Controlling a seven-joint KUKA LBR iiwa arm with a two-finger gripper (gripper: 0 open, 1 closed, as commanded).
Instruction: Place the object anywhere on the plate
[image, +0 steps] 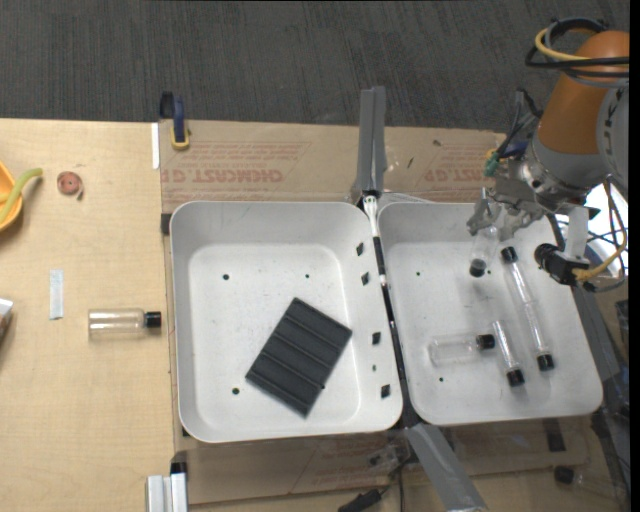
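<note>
Overhead, the claw (492, 228) hung over the far edge of the right bin (432, 390), its fingers around the upper end of a clear vial (480, 250) with a black cap. 3 more vials (505, 340) lay toward that bin's near-right corner. A dark ribbed plate (299, 356) lay tilted in the left bin (200, 300).
</note>
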